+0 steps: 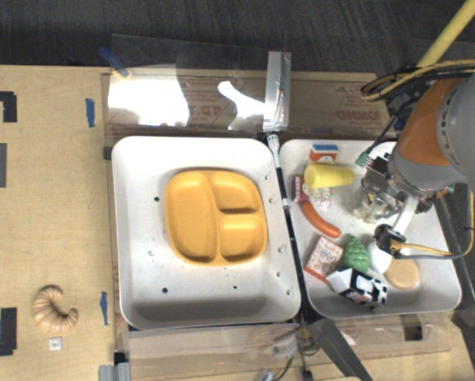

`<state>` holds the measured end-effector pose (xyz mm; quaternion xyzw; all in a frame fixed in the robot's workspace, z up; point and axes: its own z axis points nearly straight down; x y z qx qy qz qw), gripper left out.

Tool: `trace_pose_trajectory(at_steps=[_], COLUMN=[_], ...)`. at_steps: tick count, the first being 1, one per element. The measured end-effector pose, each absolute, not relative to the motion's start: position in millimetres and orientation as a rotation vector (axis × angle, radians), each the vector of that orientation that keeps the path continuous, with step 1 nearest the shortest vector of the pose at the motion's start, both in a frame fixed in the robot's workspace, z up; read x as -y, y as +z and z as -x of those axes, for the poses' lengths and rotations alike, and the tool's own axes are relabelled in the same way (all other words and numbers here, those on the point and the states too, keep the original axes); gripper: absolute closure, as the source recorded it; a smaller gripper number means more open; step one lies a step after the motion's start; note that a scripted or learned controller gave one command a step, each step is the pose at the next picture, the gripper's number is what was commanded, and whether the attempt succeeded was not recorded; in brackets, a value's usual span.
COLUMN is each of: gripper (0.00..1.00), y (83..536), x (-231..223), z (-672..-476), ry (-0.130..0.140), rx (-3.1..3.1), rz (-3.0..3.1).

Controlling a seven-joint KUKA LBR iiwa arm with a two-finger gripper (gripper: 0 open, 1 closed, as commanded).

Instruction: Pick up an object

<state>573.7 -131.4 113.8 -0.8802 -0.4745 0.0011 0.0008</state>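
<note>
The right bin (447,288) holds several small objects. A yellow item (329,175) lies at its back left, with a red and white carton (323,151) behind it. An orange-red sausage shape (319,219) lies slantwise near the left wall. Toward the front sit a printed packet (324,257), a green piece (354,252), a white piece (380,257), a black-and-white toy (361,286) and a tan disc (404,275). My gripper (373,205) hangs low over the bin's middle, just right of the yellow item and above the green piece. Nothing is visibly held.
The left bin (134,213) carries a yellow divided plate (216,215). A tan croissant-like toy (55,309) lies on the bench at the far left. A clear plastic sheet (189,94) and a grey post (278,90) stand behind the bins. Cables (415,250) trail from the wrist.
</note>
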Motion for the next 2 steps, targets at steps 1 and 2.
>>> trace_pose_trajectory(at_steps=[1,2], gripper=[1.00,1.00], y=[88,185], x=[98,64], z=[-568.1,-535.4], ry=[0.000,0.002], rx=[1.281,0.990], rz=[2.871,2.980])
